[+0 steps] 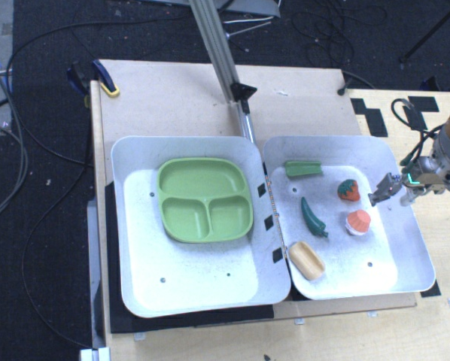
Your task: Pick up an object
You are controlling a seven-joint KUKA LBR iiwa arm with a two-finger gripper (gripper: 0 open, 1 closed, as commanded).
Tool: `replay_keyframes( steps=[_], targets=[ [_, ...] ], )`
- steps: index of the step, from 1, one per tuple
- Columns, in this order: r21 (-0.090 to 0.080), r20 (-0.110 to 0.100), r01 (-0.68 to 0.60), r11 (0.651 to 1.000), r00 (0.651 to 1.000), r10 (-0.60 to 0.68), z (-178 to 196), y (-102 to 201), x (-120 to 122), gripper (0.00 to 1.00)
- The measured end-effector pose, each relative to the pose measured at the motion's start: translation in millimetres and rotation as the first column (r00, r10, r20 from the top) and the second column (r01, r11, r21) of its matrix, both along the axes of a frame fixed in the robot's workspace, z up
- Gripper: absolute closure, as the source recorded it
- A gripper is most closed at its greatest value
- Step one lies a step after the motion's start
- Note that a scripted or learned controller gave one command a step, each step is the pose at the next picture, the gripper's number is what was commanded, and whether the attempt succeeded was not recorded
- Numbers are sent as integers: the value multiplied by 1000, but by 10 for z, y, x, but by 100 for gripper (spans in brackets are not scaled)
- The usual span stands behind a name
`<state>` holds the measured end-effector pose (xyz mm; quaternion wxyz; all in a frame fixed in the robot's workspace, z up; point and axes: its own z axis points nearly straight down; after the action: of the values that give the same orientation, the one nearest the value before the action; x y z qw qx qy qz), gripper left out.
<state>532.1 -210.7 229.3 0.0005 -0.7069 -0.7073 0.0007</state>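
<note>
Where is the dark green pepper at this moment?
The dark green pepper lies near the middle of the right bin, below the light green piece and above the tan bread roll.

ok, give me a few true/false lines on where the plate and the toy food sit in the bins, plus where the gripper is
1. The green divided plate lies in the left bin. True.
2. The plate holds a red toy. False: its compartments hold nothing; the red strawberry-like toy lies in the right bin.
3. The gripper hangs over the right bin's right side. True.
4. The dark green pepper-like toy lies between the gripper's fingers. False: it lies on the bin floor, well apart from the gripper.
5. A tan bread-like toy lies near the right bin's front left. True.
</note>
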Motion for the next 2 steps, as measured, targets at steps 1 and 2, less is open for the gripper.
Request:
replay_keyframes(
  steps=[1, 2],
  targets=[
    [-1, 2, 0, 1000, 1000, 0, 6, -1, 5, 0],
    [1, -3, 0, 1000, 1000, 0, -576, 25, 90, 0]
  ],
)
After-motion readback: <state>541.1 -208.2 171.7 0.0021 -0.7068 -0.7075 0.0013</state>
